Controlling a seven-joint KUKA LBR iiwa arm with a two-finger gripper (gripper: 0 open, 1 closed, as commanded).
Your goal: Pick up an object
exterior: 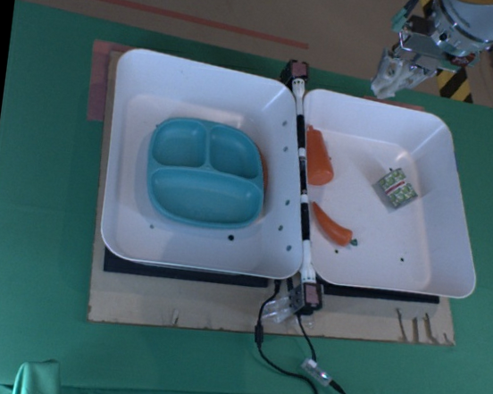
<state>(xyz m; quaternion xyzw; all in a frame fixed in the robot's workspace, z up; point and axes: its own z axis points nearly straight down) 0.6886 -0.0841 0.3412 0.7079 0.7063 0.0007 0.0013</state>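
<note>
Three small things lie in the right white plastic bin (446, 218): a fat orange carrot toy (319, 157) close to the middle wall, a thin orange chili pepper toy (333, 224) a bit nearer the front, and a small green and white packet (395, 188) off to the right, well apart from both. Next door, the left white plastic bin (127, 212) holds a teal plastic plate with three sections (204, 173). A black and white striped bar (301, 176) runs between the two bins. Both bins sit on a sheet of brown cardboard (212, 318), and that lies on a counter with a green cloth (43, 165). Black cables (296, 365) trail off the front of the cardboard. Behind the counter is a brown floor with a red line (163, 11). The jaws (388, 78) hang above the far edge of the right bin, up high, with nothing in them; I cannot tell how far apart they stand.
</note>
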